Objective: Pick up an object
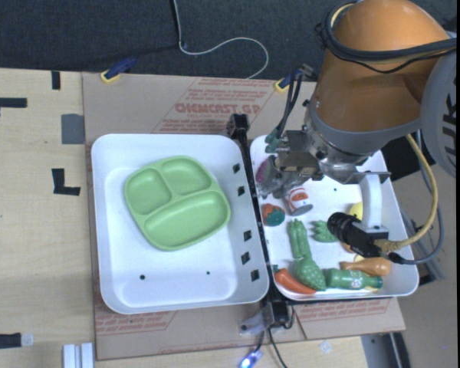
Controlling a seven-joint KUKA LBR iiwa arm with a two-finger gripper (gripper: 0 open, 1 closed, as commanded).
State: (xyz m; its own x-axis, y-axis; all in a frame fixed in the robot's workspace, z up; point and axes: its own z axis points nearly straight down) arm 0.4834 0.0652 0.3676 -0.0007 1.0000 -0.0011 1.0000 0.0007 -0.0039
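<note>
The end effector (280, 176) sits low over the right bin (395, 198), near its left wall; its state cannot be told. Just below lies a small red-and-white can (297, 199) — judged light, rigid, slippery; grip across its sides. Crowding it are a round teal toy (273, 215) and a green cactus toy (299, 240) — likely obstructions. The left bin (111, 205) holds a green divided plate (176, 202).
</note>
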